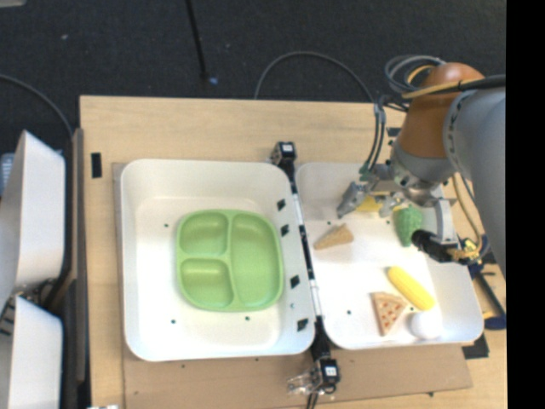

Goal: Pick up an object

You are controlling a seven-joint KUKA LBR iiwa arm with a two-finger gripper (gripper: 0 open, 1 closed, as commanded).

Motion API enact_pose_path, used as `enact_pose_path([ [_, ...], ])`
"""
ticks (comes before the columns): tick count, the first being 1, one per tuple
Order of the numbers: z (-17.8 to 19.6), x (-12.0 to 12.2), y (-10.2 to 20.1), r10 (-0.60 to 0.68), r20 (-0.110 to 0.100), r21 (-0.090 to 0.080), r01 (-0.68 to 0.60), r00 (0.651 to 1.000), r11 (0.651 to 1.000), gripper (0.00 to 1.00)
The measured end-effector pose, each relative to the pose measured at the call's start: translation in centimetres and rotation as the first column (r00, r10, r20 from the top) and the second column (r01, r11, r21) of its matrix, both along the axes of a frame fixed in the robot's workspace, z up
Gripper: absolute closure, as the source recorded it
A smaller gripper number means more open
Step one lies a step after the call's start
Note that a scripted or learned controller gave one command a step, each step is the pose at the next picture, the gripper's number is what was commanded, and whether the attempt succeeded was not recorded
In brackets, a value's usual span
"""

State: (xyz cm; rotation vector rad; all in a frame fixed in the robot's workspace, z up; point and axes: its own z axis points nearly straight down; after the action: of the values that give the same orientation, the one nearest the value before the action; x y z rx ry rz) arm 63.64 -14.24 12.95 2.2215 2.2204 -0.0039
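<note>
My gripper [352,200] hangs low over the back part of the right bin [358,335], reaching in from the right. A small yellow object [370,204] lies right beside it, partly covered by the gripper. Just right of that a green toy [408,223] lies below the wrist. A tan wedge [334,238] lies a little in front of the gripper, apart from it. Nearer the front of the bin lie a yellow corn-like piece [410,287], a pizza slice [388,313] and a white egg [426,324].
The left bin [145,331] holds a green divided plate [229,259]. A clipped wall [298,245] separates the two bins. Bare floor of the right bin lies between the wedge and the pizza slice.
</note>
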Motion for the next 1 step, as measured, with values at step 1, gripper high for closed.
enact_pose_path([
  [1,-2.97,0.01,-0.13,-0.002,0.001,0.000,0.002,1.000,1.000,0.00],
])
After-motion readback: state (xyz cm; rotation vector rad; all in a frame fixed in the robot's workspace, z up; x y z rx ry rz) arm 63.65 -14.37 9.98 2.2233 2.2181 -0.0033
